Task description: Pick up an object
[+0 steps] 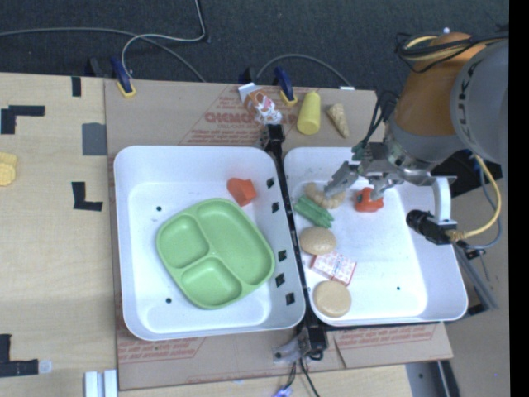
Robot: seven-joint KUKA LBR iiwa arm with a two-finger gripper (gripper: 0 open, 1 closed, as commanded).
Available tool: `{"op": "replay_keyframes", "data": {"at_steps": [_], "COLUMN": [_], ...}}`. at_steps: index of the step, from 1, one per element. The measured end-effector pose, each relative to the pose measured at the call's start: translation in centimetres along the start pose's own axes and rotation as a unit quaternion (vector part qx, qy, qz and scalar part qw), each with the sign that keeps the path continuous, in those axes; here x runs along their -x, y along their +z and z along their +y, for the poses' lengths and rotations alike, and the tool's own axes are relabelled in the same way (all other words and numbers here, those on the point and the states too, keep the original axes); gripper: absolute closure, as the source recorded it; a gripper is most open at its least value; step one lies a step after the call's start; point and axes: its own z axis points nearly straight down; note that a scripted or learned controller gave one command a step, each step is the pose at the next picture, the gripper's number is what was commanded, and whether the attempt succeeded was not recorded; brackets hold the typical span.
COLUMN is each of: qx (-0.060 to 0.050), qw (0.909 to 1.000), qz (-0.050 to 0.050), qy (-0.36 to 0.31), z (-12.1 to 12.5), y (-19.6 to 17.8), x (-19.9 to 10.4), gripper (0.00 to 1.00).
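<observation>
My gripper [354, 190] hangs over the upper middle of the right bin [430, 300], fingers spread apart and pointing down. The left fingertip [335, 187] is just above a tan lump [314, 195]. A small red piece [369, 203] lies under the right fingertip [376, 190], and nothing is gripped between the fingers. Below the tan lump lie a green pod-shaped item [314, 212], a beige rounded item [317, 241], a pink and white packet [334, 266] and a round tan disc [332, 298].
The left bin [136, 222] holds a green divided plate [215, 251] and an orange-red piece [242, 190]. Behind the bins on the cardboard lie a yellow bottle [308, 112], a tan cone [339, 120] and a small wrapper [263, 103]. A black fitting [430, 226] hangs off the arm at right.
</observation>
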Motion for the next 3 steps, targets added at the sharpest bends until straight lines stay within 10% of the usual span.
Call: {"op": "replay_keyframes", "data": {"at_steps": [1,2,3], "qx": [0.0,0.001,0.002], "qw": [1.0,1.0,1.0], "qz": [0.0,0.0,-0.001], "qy": [0.0,0.0,0.0], "z": [0.3,2.5,2.5], "y": [11.1,11.6,10.6], "x": [0.0,0.7,0.7], "gripper": [0.0,0.0,1.0]}}
